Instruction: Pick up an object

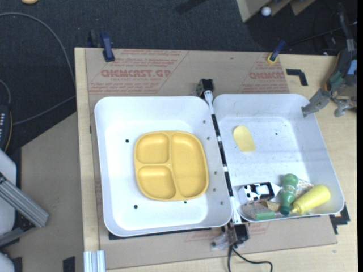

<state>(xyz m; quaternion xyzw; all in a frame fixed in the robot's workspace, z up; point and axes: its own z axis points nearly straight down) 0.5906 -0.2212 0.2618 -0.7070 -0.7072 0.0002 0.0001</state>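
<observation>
The left bin (pixel 113 152) holds a yellow divided plate (pixel 170 165). The right bin (pixel 317 146) holds a pale yellow piece (pixel 244 138) mid-floor and, in its near corner, a yellow bottle (pixel 311 199), a green bottle (pixel 288 189) and a black-and-white toy (pixel 258 192). The gripper (pixel 328 103) hangs spread and empty over the far right rim, well apart from them.

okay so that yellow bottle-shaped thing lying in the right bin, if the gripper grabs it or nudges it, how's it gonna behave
The yellow bottle-shaped plastic object lies on its side in the right white bin's near corner, so its rounded body may roll. It looks smooth, perhaps slippery. The green toy crowds beside it, likely shifting too.
</observation>
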